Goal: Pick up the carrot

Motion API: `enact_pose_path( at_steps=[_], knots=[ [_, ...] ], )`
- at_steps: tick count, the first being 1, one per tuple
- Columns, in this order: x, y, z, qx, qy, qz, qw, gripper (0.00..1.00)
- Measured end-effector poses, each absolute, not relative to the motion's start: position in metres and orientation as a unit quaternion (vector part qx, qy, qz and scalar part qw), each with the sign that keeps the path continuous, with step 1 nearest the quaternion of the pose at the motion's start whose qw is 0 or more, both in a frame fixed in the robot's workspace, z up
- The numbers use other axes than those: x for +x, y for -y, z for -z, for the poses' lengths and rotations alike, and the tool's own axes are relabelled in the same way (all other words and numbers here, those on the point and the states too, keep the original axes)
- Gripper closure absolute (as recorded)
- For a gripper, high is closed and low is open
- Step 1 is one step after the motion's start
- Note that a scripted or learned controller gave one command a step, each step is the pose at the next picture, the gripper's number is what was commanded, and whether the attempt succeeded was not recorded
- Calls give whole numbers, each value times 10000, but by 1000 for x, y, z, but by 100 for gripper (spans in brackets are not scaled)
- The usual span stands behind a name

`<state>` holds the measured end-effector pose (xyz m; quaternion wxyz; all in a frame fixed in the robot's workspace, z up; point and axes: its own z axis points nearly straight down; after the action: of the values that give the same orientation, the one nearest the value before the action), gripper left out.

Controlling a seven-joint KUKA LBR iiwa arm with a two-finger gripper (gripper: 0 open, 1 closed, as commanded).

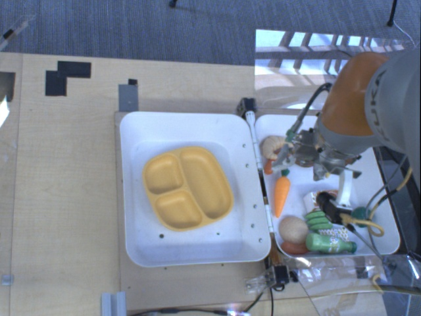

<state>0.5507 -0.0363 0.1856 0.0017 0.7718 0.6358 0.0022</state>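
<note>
My claw (294, 151) hangs over the right bin (389, 242); I cannot tell how it stands. The carrot (281, 194) lies below it beside the bin's left wall, above a beige egg-shaped thing (293, 228). The yellow divided tray (187, 187) sits in the left bin (138, 242).

Orange carrot (281, 195) lies loose in right bin (389, 242).
</note>
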Motion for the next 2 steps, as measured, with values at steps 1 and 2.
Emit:
enact_pose_path(
  at_steps=[1,2],
  knots=[
    [548,84,-93,7993,-6010,-13,18,0],
    [526,92,-100,9031,-4269,-328,319,0]
  ],
)
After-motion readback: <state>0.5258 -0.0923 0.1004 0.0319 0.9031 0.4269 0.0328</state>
